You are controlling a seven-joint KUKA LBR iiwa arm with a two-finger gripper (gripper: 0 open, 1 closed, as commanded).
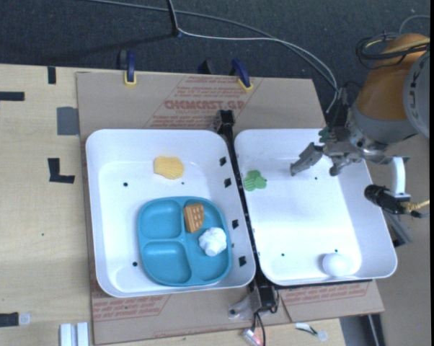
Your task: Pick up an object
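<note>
So the cardboard sheet [202,99] is sitting under everything, clamped at its far edge by two blue-and-yellow clips, and the two white bins are lying side by side on it. The left bin [105,193] is holding a blue divided tray [170,262] toward its near side, and the right bin [303,215] is mostly bare white floor. The arm [393,92] is reaching in from the right, orange band showing above the wrist, and the gripper [321,163] is hanging over the far right part of the right bin with its two fingers spread apart and nothing between them. Going down in size: a yellow piece [169,167] is lying on the left bin's floor, just beyond the tray. A white ball [337,264] is sitting in the right bin's near corner, well apart from the gripper. A white crumpled lump [213,241] is resting in the tray's right compartment, touching a little waffle-looking brown piece [194,217] just beyond it. A small green thing [254,181] is lying near the right bin's left wall, to the left of the gripper.
</note>
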